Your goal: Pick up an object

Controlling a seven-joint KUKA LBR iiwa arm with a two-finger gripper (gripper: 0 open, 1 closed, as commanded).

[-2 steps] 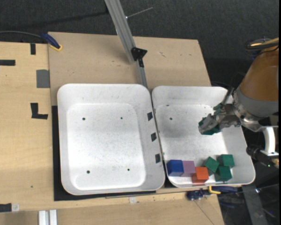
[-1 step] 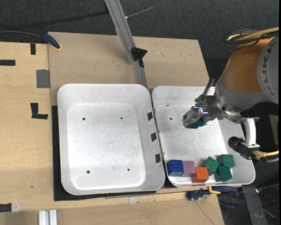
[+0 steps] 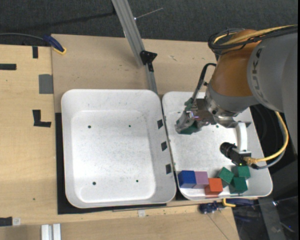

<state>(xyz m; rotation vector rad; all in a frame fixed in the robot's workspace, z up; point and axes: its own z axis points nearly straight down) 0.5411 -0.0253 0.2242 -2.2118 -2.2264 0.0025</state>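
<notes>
bench: light wood (image 3: 20, 149) | floor: dark carpet (image 3: 65, 4) | pole: grey metal, slanted (image 3: 127, 19)

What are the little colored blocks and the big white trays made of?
The blue block and orange block look like painted wood or foam: flat, dull color with no shine, so I can't say which. The white bins, like the left bin, look like smooth molded plastic, with rounded corners and a soft sheen.
</notes>
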